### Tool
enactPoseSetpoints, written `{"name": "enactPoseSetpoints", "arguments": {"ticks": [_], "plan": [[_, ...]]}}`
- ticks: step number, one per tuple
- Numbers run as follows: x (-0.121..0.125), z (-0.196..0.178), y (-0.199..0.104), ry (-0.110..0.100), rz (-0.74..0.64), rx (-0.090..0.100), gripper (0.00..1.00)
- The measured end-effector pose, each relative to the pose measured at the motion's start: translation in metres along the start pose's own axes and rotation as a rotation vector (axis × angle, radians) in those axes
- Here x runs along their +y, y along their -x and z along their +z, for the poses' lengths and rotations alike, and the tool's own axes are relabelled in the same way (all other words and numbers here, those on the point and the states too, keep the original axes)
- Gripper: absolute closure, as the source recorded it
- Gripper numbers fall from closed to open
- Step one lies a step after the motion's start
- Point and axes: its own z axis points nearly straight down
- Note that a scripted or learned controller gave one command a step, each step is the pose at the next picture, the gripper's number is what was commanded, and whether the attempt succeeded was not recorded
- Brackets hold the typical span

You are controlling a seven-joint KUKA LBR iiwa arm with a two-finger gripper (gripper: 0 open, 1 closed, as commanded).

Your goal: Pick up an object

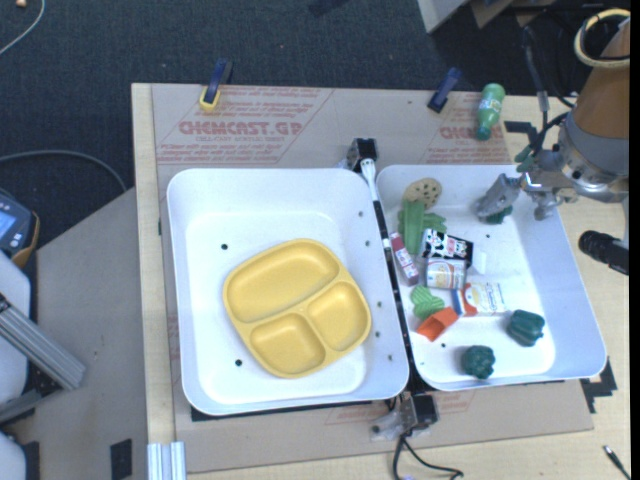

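My gripper [520, 202] hangs over the far right part of the right bin [560, 268], its two fingers spread with nothing between them. Left of it and nearer the camera lie the bin's objects: a tan cookie [427, 188], a long green vegetable [413, 216], a black-and-white carton [446, 245], a maroon bar [403, 258], a small white pack [447, 274], a light green piece [428, 301], an orange carrot [438, 325], a white packet [486, 296] and two dark green vegetables [526, 326] [478, 360].
The left bin [200, 208] holds a yellow three-compartment tray [297, 306]. A green bottle [489, 110] lies on the board behind the right bin. Clamps [213, 86] [445, 90] sit at the board's far edge. The bins' shared rim [383, 248] runs between them.
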Motion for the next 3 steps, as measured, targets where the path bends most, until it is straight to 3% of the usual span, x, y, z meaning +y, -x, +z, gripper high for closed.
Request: {"name": "enactPoseSetpoints", "arguments": {"ticks": [1, 2, 3], "plan": [[0.005, 0.061, 0.004, -0.001, 0.000, 0.001, 0.00], [0.011, 0.106, 0.003, 0.024, -0.001, -0.004, 0.00], [0.007, 0.099, 0.004, 0.011, 0.000, -0.003, 1.00]]}}
